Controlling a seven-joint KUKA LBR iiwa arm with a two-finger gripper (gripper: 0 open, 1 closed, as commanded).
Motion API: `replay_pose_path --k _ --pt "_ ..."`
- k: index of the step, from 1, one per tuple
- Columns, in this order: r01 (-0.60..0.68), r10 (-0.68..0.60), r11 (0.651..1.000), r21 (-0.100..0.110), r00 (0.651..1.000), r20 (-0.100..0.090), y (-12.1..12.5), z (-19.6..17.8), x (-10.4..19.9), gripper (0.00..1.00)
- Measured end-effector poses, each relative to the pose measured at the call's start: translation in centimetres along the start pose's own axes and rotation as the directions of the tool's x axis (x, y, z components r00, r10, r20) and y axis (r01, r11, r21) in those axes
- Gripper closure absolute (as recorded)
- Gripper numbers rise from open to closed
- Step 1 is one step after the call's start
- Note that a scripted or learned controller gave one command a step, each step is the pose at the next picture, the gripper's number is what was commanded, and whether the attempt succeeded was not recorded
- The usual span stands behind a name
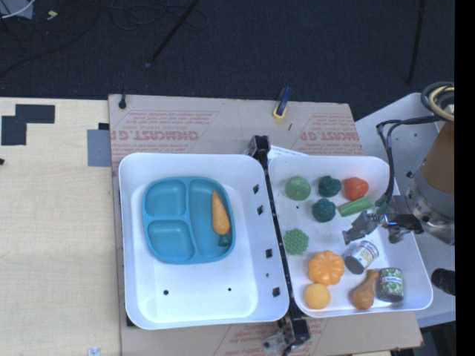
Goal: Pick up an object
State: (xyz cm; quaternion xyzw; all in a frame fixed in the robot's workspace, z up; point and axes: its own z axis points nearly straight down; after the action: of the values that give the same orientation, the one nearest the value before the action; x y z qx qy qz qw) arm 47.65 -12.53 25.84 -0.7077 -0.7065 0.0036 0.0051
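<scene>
My gripper [361,228] hangs over the right side of the right bin [404,302], reaching in from the right. It sits just above a small tin can [362,256] and just below a green stick-shaped vegetable [355,206]. Nothing is visibly held. Around it lie a red tomato [355,188], two dark green pieces [329,186] [323,211], a light green round fruit [298,188], a knobbly green piece [296,240], an orange pumpkin [326,267], a yellow-orange ball [317,296], a brown drumstick [364,293] and a green-labelled can [390,285].
The left bin [148,302] holds a blue divided tray [174,239] with an orange carrot [220,212] in its right compartment. A black divider [271,228] runs between the bins. Cardboard lies under both bins. The arm's base and cables stand at the right edge.
</scene>
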Motion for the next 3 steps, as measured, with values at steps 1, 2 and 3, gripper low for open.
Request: replay_pose_path --k 1,2,3 --pt "0.002 -0.002 1.0 -0.011 1.0 0.002 0.2 -0.5 0.0 0.0" --pt "0.002 -0.002 1.0 -0.004 1.0 0.0 -0.5 4.1 0.0 0.0" --pt "0.002 -0.002 1.0 -0.003 1.0 -0.001 -1.1 9.5 -0.8 0.0"
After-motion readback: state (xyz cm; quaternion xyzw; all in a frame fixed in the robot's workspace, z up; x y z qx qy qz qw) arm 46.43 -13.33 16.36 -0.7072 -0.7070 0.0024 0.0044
